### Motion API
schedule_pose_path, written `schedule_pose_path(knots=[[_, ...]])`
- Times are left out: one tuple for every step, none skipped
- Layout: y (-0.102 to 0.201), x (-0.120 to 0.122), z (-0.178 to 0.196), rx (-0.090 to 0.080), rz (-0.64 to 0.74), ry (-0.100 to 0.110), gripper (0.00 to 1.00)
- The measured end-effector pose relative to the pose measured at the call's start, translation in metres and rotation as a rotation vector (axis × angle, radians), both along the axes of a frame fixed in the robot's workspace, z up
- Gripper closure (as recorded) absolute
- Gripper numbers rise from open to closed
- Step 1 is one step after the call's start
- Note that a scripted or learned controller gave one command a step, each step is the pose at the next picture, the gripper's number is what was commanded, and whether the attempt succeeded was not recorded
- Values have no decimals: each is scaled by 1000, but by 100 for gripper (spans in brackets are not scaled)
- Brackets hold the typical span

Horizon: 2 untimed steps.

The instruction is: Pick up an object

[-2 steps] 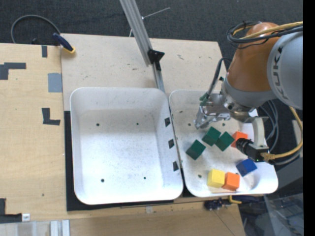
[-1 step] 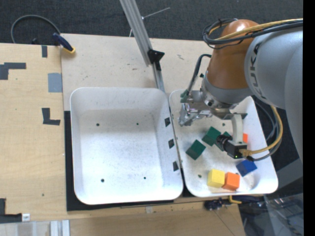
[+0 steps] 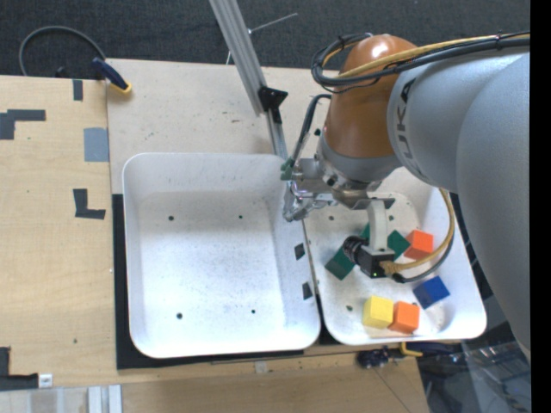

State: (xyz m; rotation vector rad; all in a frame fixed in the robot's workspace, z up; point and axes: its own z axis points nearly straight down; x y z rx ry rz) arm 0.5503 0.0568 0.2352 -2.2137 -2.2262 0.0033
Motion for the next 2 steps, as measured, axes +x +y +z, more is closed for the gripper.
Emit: schedule_pose_path(knots=[[43, 12, -7, 1, 1, -1, 100], [41, 12, -6, -1, -3, -1, 0]])
